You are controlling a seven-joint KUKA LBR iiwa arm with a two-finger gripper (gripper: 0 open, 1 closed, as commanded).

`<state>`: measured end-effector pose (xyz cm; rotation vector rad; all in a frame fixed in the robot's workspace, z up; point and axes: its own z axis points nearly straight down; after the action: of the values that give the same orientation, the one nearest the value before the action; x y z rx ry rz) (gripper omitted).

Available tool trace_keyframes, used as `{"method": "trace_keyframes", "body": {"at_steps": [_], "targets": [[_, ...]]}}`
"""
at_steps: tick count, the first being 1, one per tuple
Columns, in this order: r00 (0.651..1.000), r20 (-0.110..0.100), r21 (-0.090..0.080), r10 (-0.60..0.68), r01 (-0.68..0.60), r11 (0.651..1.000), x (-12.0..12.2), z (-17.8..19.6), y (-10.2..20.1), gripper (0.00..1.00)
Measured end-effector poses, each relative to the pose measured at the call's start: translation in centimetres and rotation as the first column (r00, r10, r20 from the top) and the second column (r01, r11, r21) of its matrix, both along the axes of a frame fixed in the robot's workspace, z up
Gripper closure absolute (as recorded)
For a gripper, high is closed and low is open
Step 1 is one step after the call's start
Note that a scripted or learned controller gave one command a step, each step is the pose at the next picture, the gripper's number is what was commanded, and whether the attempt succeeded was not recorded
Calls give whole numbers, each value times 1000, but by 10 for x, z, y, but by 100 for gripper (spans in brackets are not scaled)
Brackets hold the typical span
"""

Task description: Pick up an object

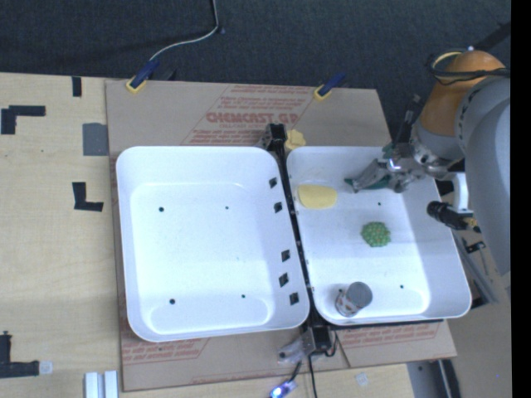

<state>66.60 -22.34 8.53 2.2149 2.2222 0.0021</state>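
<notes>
Pincer (358, 182) poised over the far part of the right bin (431, 301), 2 thin dark fingers (365, 177) pointing left, toward the divider between the bins. Fingers slightly apart, nothing between them. Wrist just behind to the right, with metal fittings, then the orange band (448, 98) and the broad grey arm (498, 172) running off along the right side.

Closest to the fingertips, a short way left and a little nearer the camera: a pale yellow flat object (317, 196), lying on the bin floor close to the divider, not touched. Nearer the camera than the pincer, almost straight below it in the view: a small green bumpy ball (376, 235), alone on the white floor, apart from the yellow piece. Farther the same way, at the near wall of the bin: a small grey cylinder (356, 298) with a lighter end, lying tilted.

Beyond the divider, well left of the pincer: the left bin (133, 247), white, with a few dark dots on its floor. Black clips (284, 255) along the shared edge of the 2 bins. Under both, a brown cardboard sheet (241, 114) with red print, held at its far edge by 2 blue-and-yellow clamps (143, 75). Farther left, pale bench (50, 222) with black tape marks. Past the cardboard, dark carpet with a thin white cable (211, 15).
</notes>
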Motion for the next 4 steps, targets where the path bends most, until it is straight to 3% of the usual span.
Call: {"method": "trace_keyframes", "body": {"at_steps": [1,2,3,4], "targets": [[1000,-4,-2,1,-1,1000,-2,11,1,100],[1000,-12,0,-2,2,1000,1,-2,18,100],[1000,12,4,9,-9,1000,6,156,123,100],[1000,13,4,8,-8,1000,4,287,197,100]]}}
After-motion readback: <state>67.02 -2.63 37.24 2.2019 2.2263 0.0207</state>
